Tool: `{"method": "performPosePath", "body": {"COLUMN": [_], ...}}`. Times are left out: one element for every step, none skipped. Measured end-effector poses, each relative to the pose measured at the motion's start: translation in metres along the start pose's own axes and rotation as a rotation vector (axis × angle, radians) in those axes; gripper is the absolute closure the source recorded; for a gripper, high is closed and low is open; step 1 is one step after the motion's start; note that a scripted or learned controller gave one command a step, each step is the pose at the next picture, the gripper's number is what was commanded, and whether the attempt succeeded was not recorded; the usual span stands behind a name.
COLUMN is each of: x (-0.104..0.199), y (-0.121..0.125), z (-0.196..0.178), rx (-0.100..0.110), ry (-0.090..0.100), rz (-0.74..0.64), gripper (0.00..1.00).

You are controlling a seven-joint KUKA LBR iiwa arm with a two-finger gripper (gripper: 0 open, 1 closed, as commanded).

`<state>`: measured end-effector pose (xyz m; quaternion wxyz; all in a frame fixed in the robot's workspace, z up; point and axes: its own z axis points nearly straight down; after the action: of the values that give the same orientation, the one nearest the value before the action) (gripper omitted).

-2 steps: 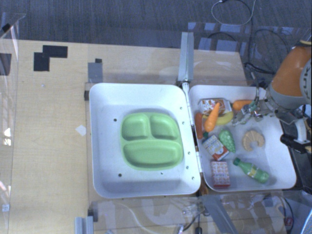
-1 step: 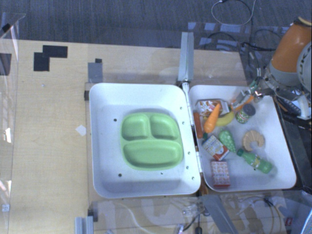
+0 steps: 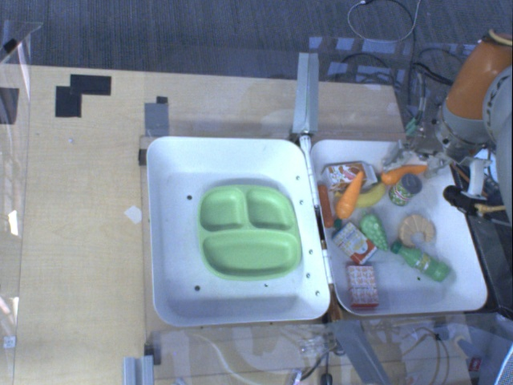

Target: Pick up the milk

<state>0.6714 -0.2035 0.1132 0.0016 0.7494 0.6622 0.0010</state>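
White right bin [image 3: 473, 291]: milk carton [image 3: 354, 242] lying near its left wall, beside a green bottle [image 3: 422, 263] and carrot [image 3: 349, 195]. Gripper [image 3: 417, 152] at the far rim, finger state impossible to tell. Left bin [image 3: 168, 215]: green tray [image 3: 250, 231].

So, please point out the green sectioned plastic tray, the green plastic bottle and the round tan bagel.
Green sectioned plastic tray [image 3: 250, 233], camera view: central ridge.
Green plastic bottle [image 3: 421, 262], camera view: middle of body.
Round tan bagel [image 3: 418, 229], camera view: its ring.
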Motion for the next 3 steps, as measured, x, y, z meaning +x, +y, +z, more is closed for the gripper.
{"method": "performPosePath", "body": {"x": [0.009,0.010,0.015], "y": [-0.028,-0.065,-0.070], "z": [-0.156,-0.038,0.006], "rx": [-0.006,0.000,-0.001], "ry": [-0.001,0.000,0.000], "rz": [-0.127,-0.034,-0.031], "gripper": [0.00,0.00,0.00]}}
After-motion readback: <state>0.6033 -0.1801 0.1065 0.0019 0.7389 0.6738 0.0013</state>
